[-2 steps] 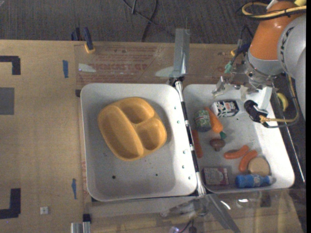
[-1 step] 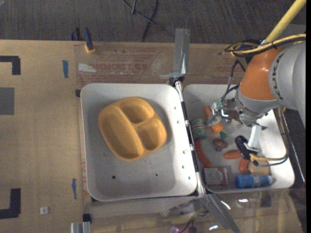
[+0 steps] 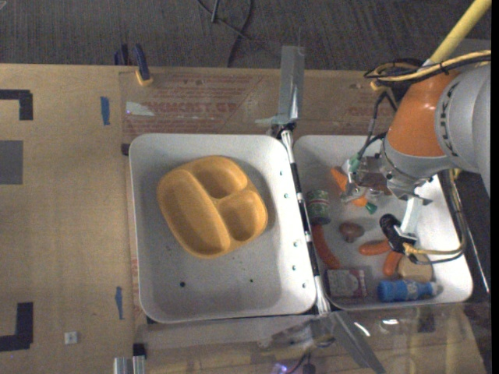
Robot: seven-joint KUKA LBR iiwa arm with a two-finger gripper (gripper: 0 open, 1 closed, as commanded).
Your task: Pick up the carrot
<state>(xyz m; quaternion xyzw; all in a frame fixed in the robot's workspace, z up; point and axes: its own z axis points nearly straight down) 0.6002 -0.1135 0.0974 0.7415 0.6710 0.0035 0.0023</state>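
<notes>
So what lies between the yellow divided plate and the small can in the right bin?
Bare white floor of the left bin, then the bins' touching rims, between the yellow plate and the can.

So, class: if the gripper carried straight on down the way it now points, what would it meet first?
Probably the carrot: the gripper hangs over the right bin, with the carrot's orange end showing just left of it. Depth is hard to judge from above, so it could land on the bin floor beside it.

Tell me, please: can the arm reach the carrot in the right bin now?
Probably yes. The gripper hangs just beside the carrot at the bin's far end, and nothing lies over the carrot.
</notes>
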